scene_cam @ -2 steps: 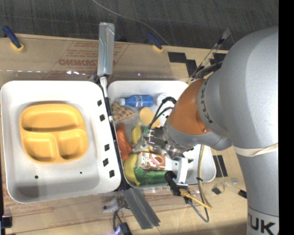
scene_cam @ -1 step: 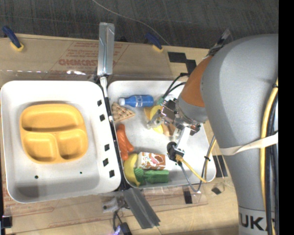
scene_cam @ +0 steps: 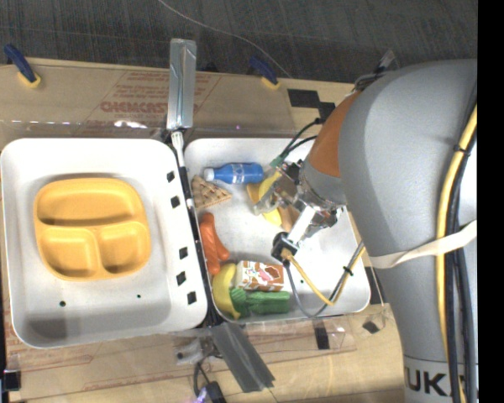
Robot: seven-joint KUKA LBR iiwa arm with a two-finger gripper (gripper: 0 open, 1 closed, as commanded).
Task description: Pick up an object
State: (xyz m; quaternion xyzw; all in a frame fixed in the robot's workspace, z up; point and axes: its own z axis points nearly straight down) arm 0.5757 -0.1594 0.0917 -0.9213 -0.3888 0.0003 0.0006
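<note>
My gripper (scene_cam: 271,198) hangs low in the right bin (scene_cam: 353,288), near its middle, under the grey arm with the orange band (scene_cam: 332,141). It sits directly over a yellow object (scene_cam: 271,216) that is partly hidden beneath it. A blue bottle (scene_cam: 235,173) lies just to the gripper's left at the bin's back. A brown waffle-like piece (scene_cam: 208,193) lies beside the bottle. An orange carrot (scene_cam: 211,238) runs along the left wall. At the front lie a yellow-green piece (scene_cam: 225,290), a printed small box (scene_cam: 261,277) and a green item (scene_cam: 265,303).
The left bin (scene_cam: 21,309) holds a yellow divided tray (scene_cam: 91,227). A divider with black clips (scene_cam: 181,233) separates the bins. A yellow cable (scene_cam: 315,292) loops from the wrist across the right bin's front right. The arm's large grey body (scene_cam: 412,191) covers the right bin's right side.
</note>
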